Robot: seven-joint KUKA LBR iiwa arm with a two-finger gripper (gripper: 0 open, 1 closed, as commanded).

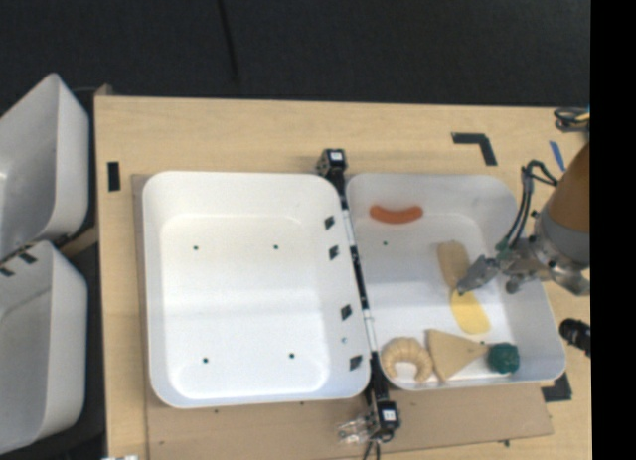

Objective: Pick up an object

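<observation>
A croissant (405, 360), a tan wedge (452, 353) and a green ball (503, 357) lie along the right bin's (427, 190) near wall, below the hand (480, 276). The hand's state cannot be told; it hangs touching a yellow piece (471, 314) and a tan block (453, 263). A red sausage (397, 214) lies well beyond it.

At the right edge of the frame, about mid-height, the grey arm with its orange band reaches in, wrist angled leftward and downward, claw (477, 276) pointing toward lower left.
</observation>
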